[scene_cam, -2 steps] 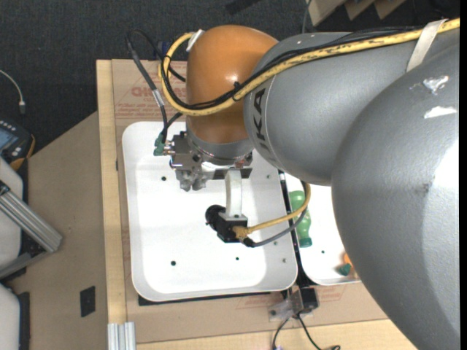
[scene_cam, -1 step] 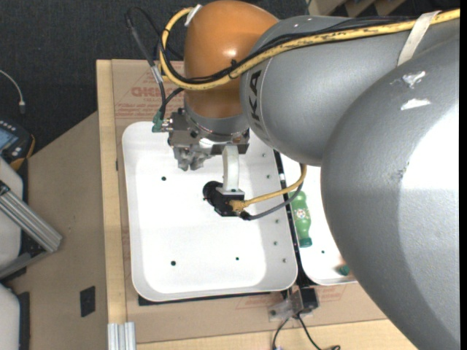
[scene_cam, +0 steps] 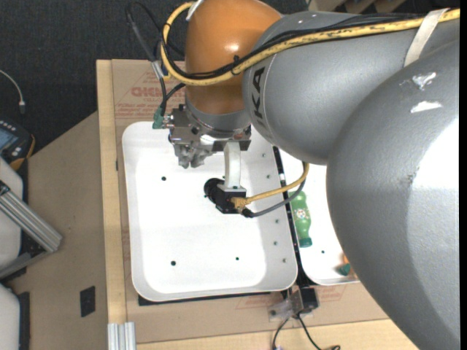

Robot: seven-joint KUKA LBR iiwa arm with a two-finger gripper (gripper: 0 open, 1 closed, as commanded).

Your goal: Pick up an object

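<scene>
On the bench: two shallow white plastic bins side by side, set on a flat tan cardboard sheet (scene_cam: 109, 195) with red lettering at its far edge
Arm (scene_cam: 365, 122): large grey metal arm with a rounded orange band (scene_cam: 222, 35) above the wrist, reaching in from the right and crossing above the right-hand bin
Left bin (scene_cam: 149, 224): white rectangular tray with rounded corners, seen nearly whole; its floor shows plain white with a few small dark dots spaced across it
Right bin (scene_cam: 321, 270): same white make, just beside the Left bin along a dark seam; most of it is hidden under the Arm, so its full contents cannot be told
Contents, Right bin, first: long green plastic item (scene_cam: 302, 223), bottle or tube in shape, with a pale printed patch near its far end; it lies flat, lengthwise, close against the bin's left wall
Contents, Right bin, second: small orange and green scrap (scene_cam: 343, 269) at the near end, cut off by the Arm; its kind cannot be told
Gripper (scene_cam: 191, 154): grey metal pincer under the orange band, over the far part of the Left bin; whether it touches the floor cannot be told
Pincer state: wide or narrow cannot be told from this angle
Task object: long green plastic item, resting in the Right bin, well apart from the Gripper
</scene>
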